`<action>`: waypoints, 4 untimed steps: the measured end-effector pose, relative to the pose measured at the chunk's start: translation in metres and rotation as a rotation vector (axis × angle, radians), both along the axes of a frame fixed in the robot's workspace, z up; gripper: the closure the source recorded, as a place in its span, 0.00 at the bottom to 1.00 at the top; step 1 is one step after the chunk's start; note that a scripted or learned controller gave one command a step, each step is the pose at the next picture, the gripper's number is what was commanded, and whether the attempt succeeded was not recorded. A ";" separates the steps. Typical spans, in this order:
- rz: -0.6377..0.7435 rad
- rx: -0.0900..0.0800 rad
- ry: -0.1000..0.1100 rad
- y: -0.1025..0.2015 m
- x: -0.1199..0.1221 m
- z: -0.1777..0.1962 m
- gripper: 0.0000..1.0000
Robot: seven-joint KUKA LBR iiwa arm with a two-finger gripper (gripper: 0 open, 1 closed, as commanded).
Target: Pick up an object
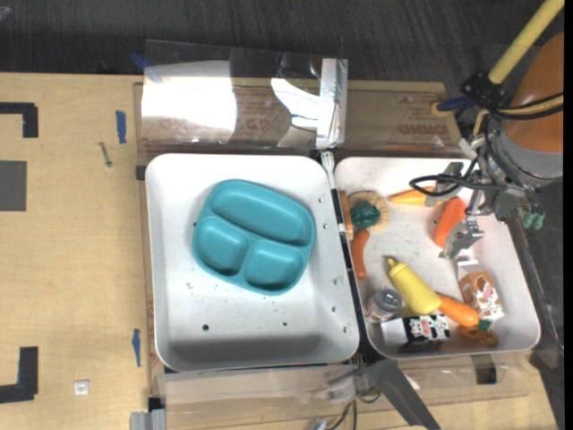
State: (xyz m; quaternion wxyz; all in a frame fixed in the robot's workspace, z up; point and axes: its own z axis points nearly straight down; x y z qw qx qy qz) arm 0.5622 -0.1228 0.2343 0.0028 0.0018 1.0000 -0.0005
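Observation:
My gripper (464, 238) hangs over the upper right part of the right bin (524, 276), reaching in from the right. An orange carrot-like piece (447, 221) lies just to its left, very close to it; whether it is gripped is unclear. Lower in the same bin lie a yellow bottle (411, 286), an orange carrot (459, 313), a black-and-white carton (425, 328), a small round jar (387, 301) and a brown-and-white packet (480, 295). A teal toy on a tan disc (366, 212), an orange stick (360, 254) and a yellow-orange piece (408, 198) sit at the bin's upper left.
The left bin (170, 267) holds a teal divided plate (253, 236). A clear plastic sheet with silver tape (329, 101) stands behind the bins. Cables (448, 182) trail from the wrist over the right bin's top edge.

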 end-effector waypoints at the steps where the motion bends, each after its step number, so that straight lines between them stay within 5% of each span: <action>1: -0.061 0.003 0.012 -0.048 0.042 -0.129 0.00; 2: -0.190 0.002 -0.001 -0.051 0.037 -0.146 0.00; 3: -0.186 -0.001 -0.015 -0.051 0.041 -0.132 1.00; 4: -0.329 0.001 -0.011 -0.061 0.089 -0.009 1.00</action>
